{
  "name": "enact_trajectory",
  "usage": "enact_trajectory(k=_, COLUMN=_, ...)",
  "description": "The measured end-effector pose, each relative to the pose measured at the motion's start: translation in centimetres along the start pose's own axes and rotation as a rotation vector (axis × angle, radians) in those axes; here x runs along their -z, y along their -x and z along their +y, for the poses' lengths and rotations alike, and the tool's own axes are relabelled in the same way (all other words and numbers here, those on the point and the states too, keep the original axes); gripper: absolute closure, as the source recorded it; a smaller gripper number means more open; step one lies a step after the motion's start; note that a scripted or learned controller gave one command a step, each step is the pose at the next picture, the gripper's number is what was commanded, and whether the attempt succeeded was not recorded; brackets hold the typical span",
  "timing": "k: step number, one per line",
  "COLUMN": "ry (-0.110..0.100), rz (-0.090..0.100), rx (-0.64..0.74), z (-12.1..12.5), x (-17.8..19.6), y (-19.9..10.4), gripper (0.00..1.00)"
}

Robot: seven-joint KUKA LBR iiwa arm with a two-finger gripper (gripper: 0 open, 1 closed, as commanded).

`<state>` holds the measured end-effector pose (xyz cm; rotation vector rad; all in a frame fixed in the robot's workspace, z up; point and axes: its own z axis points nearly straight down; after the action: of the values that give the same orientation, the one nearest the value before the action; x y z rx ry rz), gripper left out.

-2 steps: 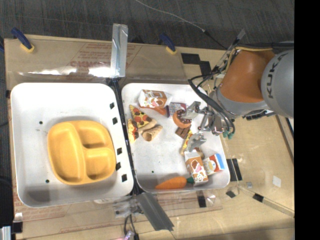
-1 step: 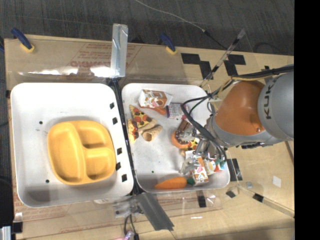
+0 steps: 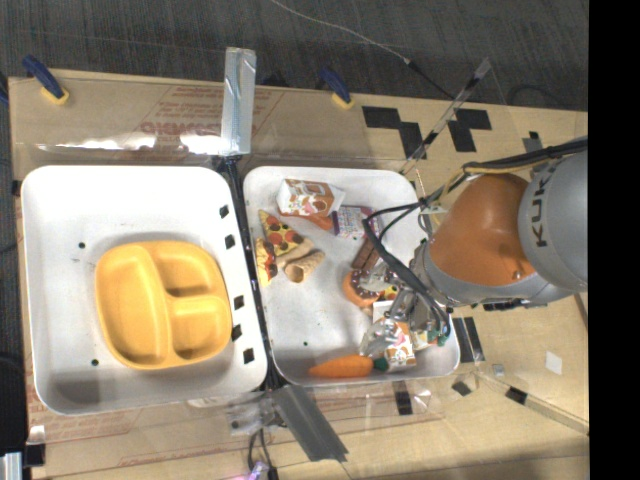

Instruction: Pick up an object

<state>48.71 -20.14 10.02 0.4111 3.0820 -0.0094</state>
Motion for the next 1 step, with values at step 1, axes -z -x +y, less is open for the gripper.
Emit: enact_trajectory(k=1, ry=-0.001, rz=0.008, rx=-0.148, z=2.29, x=-0.09, y=-0.90, gripper=0.00)
